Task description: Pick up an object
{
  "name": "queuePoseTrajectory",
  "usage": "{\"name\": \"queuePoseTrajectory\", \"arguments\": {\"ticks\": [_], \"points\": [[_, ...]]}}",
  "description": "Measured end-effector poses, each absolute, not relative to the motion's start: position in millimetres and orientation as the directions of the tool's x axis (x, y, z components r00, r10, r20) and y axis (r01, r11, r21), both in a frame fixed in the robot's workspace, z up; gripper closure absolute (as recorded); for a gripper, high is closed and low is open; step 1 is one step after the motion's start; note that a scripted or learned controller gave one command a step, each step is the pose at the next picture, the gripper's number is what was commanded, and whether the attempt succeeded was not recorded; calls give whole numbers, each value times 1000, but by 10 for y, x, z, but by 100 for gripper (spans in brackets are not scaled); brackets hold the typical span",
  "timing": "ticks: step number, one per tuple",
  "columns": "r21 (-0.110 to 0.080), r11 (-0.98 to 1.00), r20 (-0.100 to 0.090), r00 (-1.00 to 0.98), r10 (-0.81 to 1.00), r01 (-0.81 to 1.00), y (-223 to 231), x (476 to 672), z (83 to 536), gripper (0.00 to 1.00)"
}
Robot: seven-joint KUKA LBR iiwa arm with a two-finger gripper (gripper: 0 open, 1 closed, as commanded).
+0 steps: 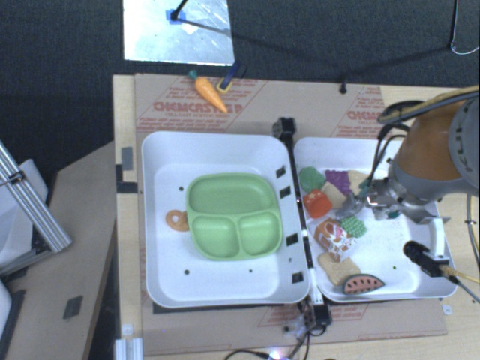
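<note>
Hand [358,203] low among right bin [390,272] toys, fingertips indistinct against clutter

Arm [439,152] cut off at the right edge, gripper [358,203] tips too small and blurry to tell open or shut, part of the right bin [390,272] hidden under the arm, toy under gripper partly covered

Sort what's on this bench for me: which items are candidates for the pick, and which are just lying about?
In play, right bin:
- gripper, down among the toys
- red toy
- green toy
- purple grapes
- watermelon slice
- frosted pastry

Lying about:
- green divided plate and small pretzel, left bin
- carrot, outside the bins
</note>
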State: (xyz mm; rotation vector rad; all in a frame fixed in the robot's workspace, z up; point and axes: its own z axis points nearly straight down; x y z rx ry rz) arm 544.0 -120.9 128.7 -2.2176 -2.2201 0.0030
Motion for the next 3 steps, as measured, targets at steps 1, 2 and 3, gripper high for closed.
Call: {"name": "queuePoseTrajectory", "arguments": {"ticks": [1,2,3], "points": [[11,0,-3,0,1000,1000,-1221,5478,864,0],[3,1,-1,-1,1000,1000,-1211,5454,951,100],[7,4,-2,-4,1000,1000,-1224,5441,1589,100]]}}
